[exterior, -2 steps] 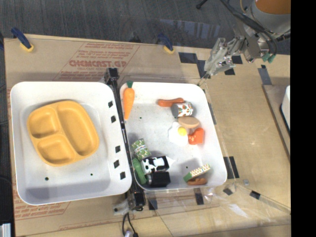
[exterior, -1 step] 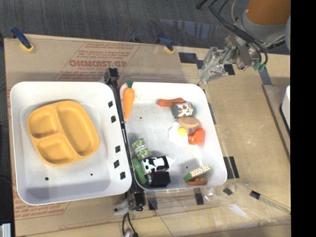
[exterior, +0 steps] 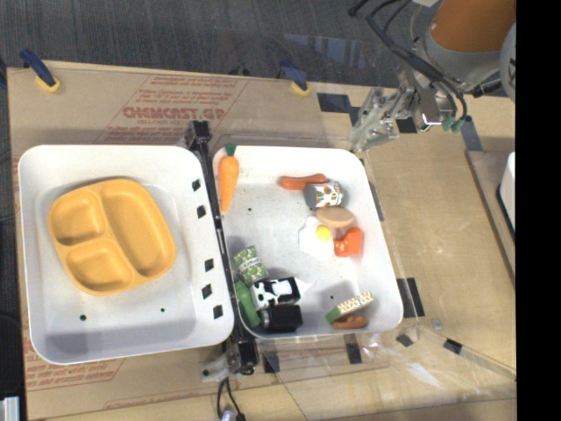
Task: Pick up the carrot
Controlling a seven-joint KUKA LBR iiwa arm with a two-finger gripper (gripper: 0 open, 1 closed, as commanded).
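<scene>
The orange carrot (exterior: 228,179) with a green top lies lengthwise against the left wall of the right bin (exterior: 383,244), near its far left corner. My gripper (exterior: 372,128) hangs above the bin's far right corner, well to the right of the carrot. Its two fingers stand apart with nothing between them.
The right bin also holds a sausage (exterior: 301,182), a small can (exterior: 327,196), a fried egg (exterior: 317,235), a red piece (exterior: 349,242), a black-and-white cow toy (exterior: 276,295) and green packets (exterior: 248,263). A yellow divided tray (exterior: 111,233) fills the left bin (exterior: 35,323).
</scene>
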